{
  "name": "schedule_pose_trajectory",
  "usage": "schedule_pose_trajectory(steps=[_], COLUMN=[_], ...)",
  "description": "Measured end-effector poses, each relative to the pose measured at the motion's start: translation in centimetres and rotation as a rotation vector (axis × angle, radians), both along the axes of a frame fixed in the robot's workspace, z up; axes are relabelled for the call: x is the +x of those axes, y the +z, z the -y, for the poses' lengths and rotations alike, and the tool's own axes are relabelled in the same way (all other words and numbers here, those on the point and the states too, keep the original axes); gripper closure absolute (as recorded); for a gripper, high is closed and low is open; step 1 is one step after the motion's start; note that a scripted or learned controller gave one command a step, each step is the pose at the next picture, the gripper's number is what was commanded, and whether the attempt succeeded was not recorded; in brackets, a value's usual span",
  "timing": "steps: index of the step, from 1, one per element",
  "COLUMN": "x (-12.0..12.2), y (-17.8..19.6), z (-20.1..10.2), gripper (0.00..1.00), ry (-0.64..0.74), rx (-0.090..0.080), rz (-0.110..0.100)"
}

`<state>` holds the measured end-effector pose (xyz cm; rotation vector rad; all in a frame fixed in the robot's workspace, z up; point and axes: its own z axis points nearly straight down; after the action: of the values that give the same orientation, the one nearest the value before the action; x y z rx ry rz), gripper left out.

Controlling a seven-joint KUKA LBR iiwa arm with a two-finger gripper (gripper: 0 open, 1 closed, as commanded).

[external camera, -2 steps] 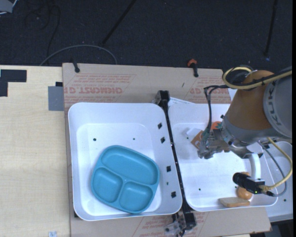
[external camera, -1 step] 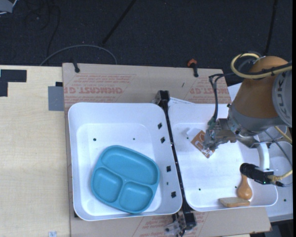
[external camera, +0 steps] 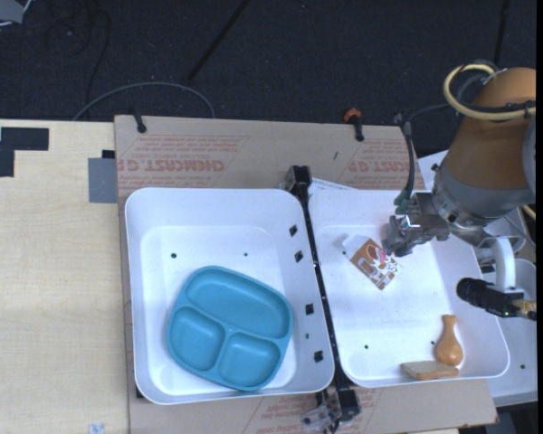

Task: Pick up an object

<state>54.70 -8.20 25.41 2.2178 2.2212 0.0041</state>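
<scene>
A small printed card packet (external camera: 374, 262), orange and white, lies tilted in the upper middle of the right bin (external camera: 362, 355). My gripper (external camera: 399, 240) hovers just right of the packet's upper corner, under the grey and orange arm. A tan pear-shaped toy (external camera: 449, 341) and a flat tan piece (external camera: 423, 370) rest near the right bin's front right corner. Nothing shows between the gripper's tips.
A blue three-compartment plate (external camera: 230, 327) lies in the left bin (external camera: 154, 242). A black divider (external camera: 311, 278) runs between the bins. A black cylinder (external camera: 487, 297) juts over the right bin's right rim.
</scene>
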Motion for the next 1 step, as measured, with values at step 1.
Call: schedule_pose_trajectory(steps=[1], x=[0.01], y=[1.28], z=[0.13], gripper=[1.0], ry=[-0.001], rx=[0.0], rz=[-0.005])
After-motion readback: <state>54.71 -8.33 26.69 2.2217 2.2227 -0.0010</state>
